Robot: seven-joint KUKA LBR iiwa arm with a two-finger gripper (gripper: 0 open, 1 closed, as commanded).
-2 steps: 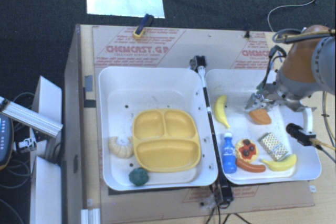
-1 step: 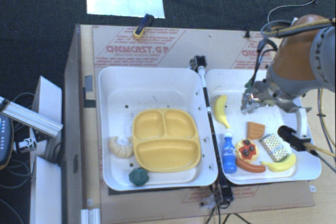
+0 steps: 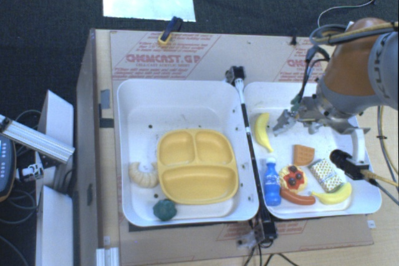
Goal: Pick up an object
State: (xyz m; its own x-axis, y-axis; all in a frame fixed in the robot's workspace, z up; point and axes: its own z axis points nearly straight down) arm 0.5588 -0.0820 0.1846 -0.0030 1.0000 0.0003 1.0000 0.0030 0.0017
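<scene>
The nearest candidate is the banana [image 3: 263, 131], lying lengthwise in the right bin [image 3: 374, 199] close against the divider wall, just beside my pincer [image 3: 282, 123]; I judge it a light, hollow plastic toy, stiff and smooth, so likely to slip unless I take it across its thick middle rather than at a tapered end; whether my pincer stands apart or together I cannot tell, and nothing shows between its tips; the wall on the banana's far side leaves little room for a finger there, so I would come down along its length; nearer the front of the bin the blue bottle [image 3: 271, 182], pizza slice [image 3: 293, 177], sausage [image 3: 298, 198], cracker [image 3: 303, 154], wrapped block [image 3: 326, 174] and a second banana [image 3: 333, 195] crowd together; the back of the bin is open; the left bin [image 3: 134, 96] holds a yellow tray [image 3: 197, 166], a croissant [image 3: 143, 174] and a green lump [image 3: 164, 209], well apart.
</scene>
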